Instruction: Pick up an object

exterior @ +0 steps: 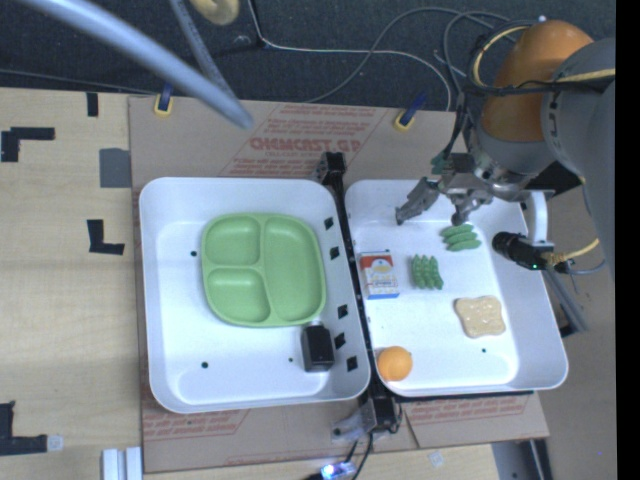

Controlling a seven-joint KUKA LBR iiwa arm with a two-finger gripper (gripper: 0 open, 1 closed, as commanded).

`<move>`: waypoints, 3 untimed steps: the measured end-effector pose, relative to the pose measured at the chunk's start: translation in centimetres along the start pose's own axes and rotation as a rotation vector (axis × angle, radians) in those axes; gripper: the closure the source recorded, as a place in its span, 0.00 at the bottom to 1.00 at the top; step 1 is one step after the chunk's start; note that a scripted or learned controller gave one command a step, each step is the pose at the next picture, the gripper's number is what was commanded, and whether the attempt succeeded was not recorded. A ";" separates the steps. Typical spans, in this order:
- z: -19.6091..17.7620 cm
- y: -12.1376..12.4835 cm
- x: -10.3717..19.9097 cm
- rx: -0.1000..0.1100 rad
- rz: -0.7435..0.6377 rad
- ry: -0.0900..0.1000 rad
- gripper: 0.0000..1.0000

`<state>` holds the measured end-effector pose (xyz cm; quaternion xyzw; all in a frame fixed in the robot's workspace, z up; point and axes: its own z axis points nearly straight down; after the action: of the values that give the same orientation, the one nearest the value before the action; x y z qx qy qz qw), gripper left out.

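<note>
The right bin [520, 368] holds a small red and white box [379, 273], a dark green pea-pod bunch [427, 272], a lighter green pod [460, 236], a slice of toast [481, 315] and an orange [395, 363]. My gripper [438, 208] hangs over the back of this bin, open, its two fingers spread with nothing between them. It is just up and left of the lighter green pod.
The left bin [165, 298] holds a green divided plate [264, 269] and a small black block [317, 347] near its front right corner. A black clip divider [341, 230] runs between the bins. Cables trail behind the bench.
</note>
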<state>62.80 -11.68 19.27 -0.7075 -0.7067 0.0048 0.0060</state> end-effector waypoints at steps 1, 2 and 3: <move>-0.8 0.3 0.0 -0.013 -0.003 -0.002 0.00; 4.8 0.5 1.1 -0.009 -0.003 -0.002 0.00; 11.0 0.6 0.5 -0.013 -0.003 -0.004 0.00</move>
<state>63.25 -11.17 8.29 -0.7065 -0.7077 0.0016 0.0003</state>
